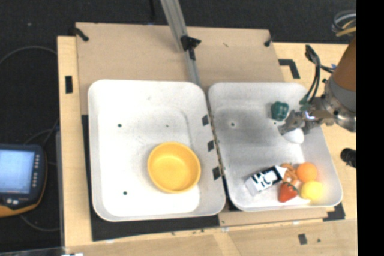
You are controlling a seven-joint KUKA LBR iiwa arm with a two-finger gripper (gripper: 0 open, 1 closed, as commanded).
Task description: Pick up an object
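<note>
Gripper (pixel 295 124) low in right bin (pixel 240 129), over the white ball (pixel 294 136), finger state can't tell
Best bet: centre on the ball, clear of green object (pixel 279 110), drop straight, close, lift; arm enters from right, wrist angled down-left; cluster of fruit (pixel 303 183) near front, yellow bowl (pixel 174 166) in left bin (pixel 120 105)

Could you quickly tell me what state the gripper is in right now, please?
Gripper: low in the right bin, over a small white object near the green one; open or closed cannot be told.
</note>
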